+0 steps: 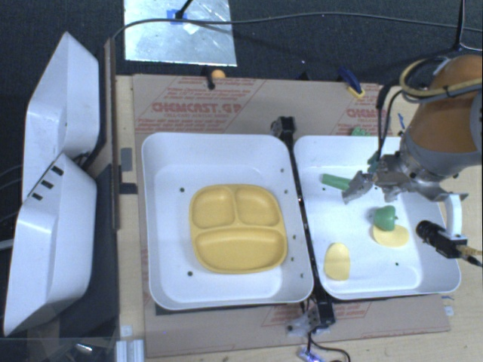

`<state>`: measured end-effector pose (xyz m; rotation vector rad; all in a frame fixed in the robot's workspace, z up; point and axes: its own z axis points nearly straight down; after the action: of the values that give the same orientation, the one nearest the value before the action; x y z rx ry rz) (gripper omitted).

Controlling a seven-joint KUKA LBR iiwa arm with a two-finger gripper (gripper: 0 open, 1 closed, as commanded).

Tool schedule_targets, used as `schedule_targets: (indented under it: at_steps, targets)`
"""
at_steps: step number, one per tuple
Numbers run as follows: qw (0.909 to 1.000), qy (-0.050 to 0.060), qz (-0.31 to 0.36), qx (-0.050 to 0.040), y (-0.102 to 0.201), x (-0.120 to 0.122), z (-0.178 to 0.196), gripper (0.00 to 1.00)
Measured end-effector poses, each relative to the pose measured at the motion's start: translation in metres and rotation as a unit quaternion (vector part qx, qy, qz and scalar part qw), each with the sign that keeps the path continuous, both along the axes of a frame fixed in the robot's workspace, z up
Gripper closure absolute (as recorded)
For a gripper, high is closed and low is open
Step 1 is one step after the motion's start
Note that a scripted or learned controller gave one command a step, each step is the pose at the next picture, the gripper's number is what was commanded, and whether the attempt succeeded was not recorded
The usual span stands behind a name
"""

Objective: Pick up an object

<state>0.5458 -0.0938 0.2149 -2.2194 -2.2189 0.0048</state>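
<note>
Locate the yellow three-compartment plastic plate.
The yellow three-compartment plastic plate lies in the middle of the left white bin, across the divider from the right white bin where the tool hovers.

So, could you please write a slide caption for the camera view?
Arm's gripper poised over right bin near green piece; yellow divided tray in left bin.

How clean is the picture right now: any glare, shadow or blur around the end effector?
Camera view: even, soft light; the metal sheet at top shows bright glare. The end effector looks slightly soft over the right bin, with only a faint shadow beneath. The yellow divided plate in the left bin is sharp.
</note>
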Motion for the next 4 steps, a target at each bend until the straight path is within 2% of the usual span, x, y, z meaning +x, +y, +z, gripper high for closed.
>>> schedule_targets:
  at_steps: [1, 3, 4]
  targets:
    - [1.0000, -0.003, 0.000, -0.0001, 0.000, 0.001, 0.002, 0.00]
    - [1.0000, 0.000, 0.000, 0.0002, -0.002, -0.007, -0.119, 0.00]
    - [1.0000, -0.002, 0.000, 0.0000, -0.001, -0.007, -0.131, 0.00]
